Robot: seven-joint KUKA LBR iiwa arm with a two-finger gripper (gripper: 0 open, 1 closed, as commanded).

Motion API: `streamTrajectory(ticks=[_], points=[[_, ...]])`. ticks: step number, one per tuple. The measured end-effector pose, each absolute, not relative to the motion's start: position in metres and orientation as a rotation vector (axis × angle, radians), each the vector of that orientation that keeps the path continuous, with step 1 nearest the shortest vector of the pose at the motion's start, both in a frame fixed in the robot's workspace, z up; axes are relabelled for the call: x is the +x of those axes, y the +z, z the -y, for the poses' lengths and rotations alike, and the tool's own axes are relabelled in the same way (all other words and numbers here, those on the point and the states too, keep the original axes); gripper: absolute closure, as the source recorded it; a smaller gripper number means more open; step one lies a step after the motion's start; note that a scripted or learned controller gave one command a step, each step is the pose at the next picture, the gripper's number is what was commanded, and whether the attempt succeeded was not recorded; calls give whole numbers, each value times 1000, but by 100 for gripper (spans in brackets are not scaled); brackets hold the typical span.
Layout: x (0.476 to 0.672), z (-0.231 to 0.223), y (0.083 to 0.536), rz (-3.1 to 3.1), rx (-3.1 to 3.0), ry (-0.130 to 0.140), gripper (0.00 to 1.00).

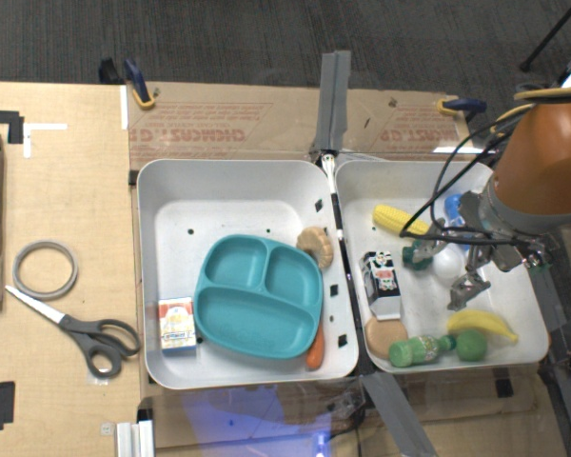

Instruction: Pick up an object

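My gripper [460,296] hangs over the right bin [533,298], just above and left of a yellow banana [485,325]. Nothing shows in its grasp. Next to it lie a white ball [446,263] and a small dark green piece [419,254]. An ear of corn [398,220] lies toward the back, with a blue item [452,208] partly under the arm. A cow-patterned carton [383,283] stands at the bin's left side. Along the front are a tan disc [384,333], a green bottle [421,350] and a green round piece [472,347].
The left bin [162,217] holds a teal divided plate [260,296], a small box [177,325], an orange carrot [314,351] and a tan bun [316,246]. Scissors [81,331] and a tape roll [45,268] lie on the bench at left.
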State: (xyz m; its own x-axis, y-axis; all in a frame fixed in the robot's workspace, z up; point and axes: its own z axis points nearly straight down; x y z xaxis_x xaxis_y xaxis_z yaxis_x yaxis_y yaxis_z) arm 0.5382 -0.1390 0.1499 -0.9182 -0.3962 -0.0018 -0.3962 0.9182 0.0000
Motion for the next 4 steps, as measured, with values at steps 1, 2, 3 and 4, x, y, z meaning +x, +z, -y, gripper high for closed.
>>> streamTrajectory(ticks=[1,2,3,4], points=[[553,100,92,-3039,-786,-3,0],[581,97,94,-3058,-694,-8,0],[601,199,93,-3065,-664,-2,0],[578,212,93,-3078,-607,0,0]])
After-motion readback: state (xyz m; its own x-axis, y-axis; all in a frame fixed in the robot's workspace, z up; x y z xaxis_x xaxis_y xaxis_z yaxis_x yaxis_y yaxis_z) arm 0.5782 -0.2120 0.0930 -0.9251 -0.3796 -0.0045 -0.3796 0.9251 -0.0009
